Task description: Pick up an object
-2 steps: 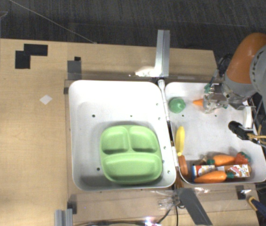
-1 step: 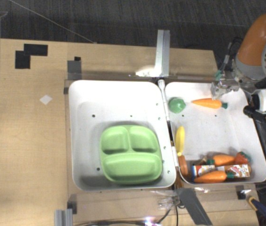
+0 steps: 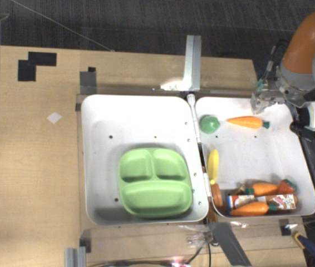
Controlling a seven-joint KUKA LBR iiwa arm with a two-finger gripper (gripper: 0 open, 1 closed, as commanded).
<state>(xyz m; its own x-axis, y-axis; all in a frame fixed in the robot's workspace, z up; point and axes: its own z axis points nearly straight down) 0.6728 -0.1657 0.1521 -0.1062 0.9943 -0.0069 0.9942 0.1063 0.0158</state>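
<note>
The grey arm [image 3: 313, 49] reaches in from the right, its orange band uppermost. The end effector [image 3: 262, 100] hangs low at its tip, left of the wrist.

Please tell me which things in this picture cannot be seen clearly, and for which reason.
- Gripper, camera view: small and blurred at the right bin's far rim; open or shut cannot be told.
- Pile in the right bin's near corner: carrot-like toys and a labelled packet overlap; the label is too small to read.
- Arm: cut off by the right edge.
- Green tray: what lies beneath it in the left bin is hidden.
</note>
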